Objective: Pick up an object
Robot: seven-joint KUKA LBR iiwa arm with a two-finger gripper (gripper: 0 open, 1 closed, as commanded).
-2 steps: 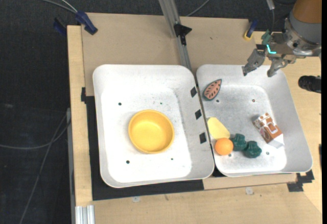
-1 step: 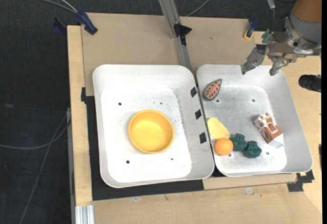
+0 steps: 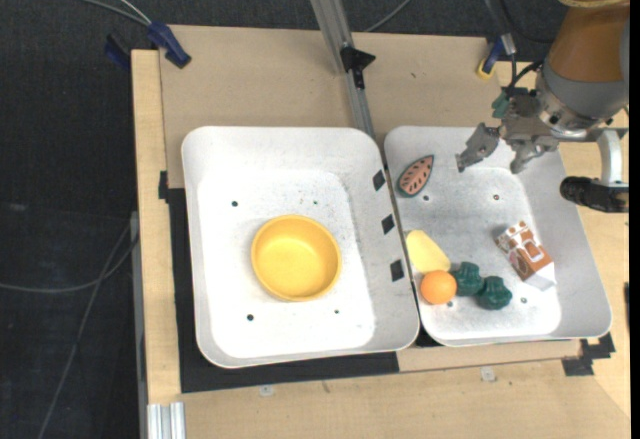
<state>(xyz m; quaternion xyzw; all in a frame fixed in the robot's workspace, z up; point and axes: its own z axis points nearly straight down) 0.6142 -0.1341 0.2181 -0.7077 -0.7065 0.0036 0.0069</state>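
Observation:
My gripper [image 3: 497, 156] hovers over the back of the right bin [image 3: 470, 212], fingers spread open with nothing between them. In that bin, to the gripper's left, lies a brown leaf-shaped piece [image 3: 416, 174]. Nearer the front lie a pale yellow wedge [image 3: 427, 251], an orange ball [image 3: 437, 287], a dark green toy [image 3: 481, 287] and an orange-and-white block [image 3: 525, 249]. A yellow bowl [image 3: 294, 256] sits in the middle of the left bin [image 3: 225, 227].
A metal pole [image 3: 335, 22] slants down from the top to the gap between the bins. Blue clamps [image 3: 168, 43] hold the bench's back edge. Cables run across the dark floor around the bench.

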